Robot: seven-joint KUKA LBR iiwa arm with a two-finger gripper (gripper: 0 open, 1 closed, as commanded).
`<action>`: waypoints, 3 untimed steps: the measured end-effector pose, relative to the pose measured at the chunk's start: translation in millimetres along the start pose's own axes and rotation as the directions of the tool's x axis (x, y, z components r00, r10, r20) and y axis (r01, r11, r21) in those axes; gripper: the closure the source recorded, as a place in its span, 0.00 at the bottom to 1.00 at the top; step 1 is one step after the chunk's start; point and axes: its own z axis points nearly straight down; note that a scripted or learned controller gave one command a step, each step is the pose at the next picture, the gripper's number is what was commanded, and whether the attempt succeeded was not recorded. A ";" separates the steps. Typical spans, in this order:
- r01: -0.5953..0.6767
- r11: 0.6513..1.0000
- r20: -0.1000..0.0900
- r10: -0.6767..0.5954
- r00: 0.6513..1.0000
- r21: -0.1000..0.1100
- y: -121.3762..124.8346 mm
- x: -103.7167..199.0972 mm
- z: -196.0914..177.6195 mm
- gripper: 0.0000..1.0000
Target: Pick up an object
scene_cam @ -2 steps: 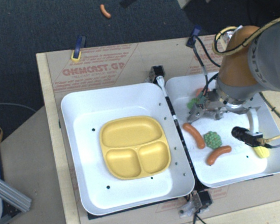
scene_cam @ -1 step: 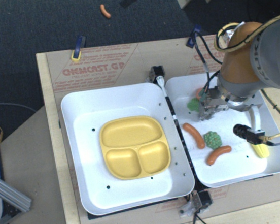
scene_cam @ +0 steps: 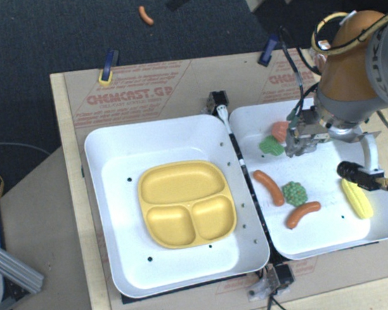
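Note:
My gripper [scene_cam: 297, 141] reaches down into the far part of the right bin [scene_cam: 332, 235]. Just to its left lie a green leafy toy [scene_cam: 271, 147] and a small salmon-pink piece [scene_cam: 280, 131], both close to the fingertips. Nearer the front of the bin are an orange sausage [scene_cam: 268, 186], a green broccoli piece [scene_cam: 294, 192] and a second orange sausage [scene_cam: 302, 214]. A yellow corn cob [scene_cam: 357, 197] lies at the right side. I see nothing between the fingers.
The left bin [scene_cam: 117, 217] holds a yellow divided plate [scene_cam: 186, 203]. A black clip [scene_cam: 217, 101] sits at the far end of the seam between the bins. An orange bit [scene_cam: 146, 14] lies on the dark floor beyond the bench.

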 end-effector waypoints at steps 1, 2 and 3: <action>0.002 1.000 0.000 -0.002 1.000 -0.001 -1.6 6.3 -46.3 1.00; 0.002 1.000 0.000 -0.002 1.000 0.001 -0.3 6.4 -76.9 1.00; 0.008 1.000 -0.003 -0.008 1.000 0.002 26.1 64.7 -81.1 1.00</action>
